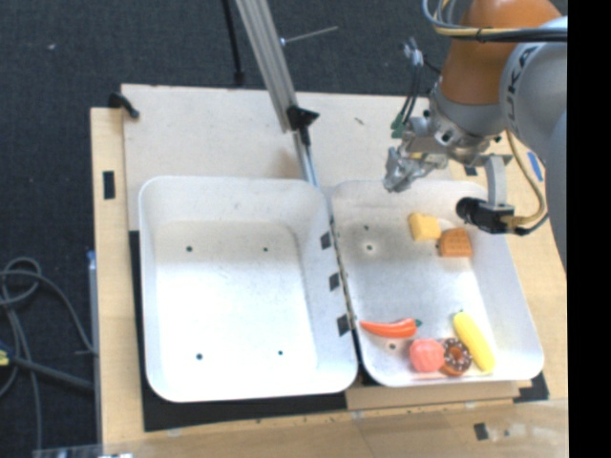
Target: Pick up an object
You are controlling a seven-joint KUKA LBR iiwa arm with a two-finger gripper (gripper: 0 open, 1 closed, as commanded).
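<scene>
You're in the approach: the gripper [399,181] hangs above the right bin's [506,284] far rim, carrying nothing; its spread I cannot tell. Next, lower onto the yellow block [425,226] just inside that rim.

Desk [210,132] of pale wood, seen from above at a slant, standing on dark carpet. Two shallow white bins rest on it side by side over a black mat [239,404]: the left bin [153,256] and the right bin [516,303] (their inner rims touch along the middle). A slanted metal post [272,55] rises from the desk just behind the seam between the bins. A small black clip [126,107] sits at the desk's far left corner.
</scene>
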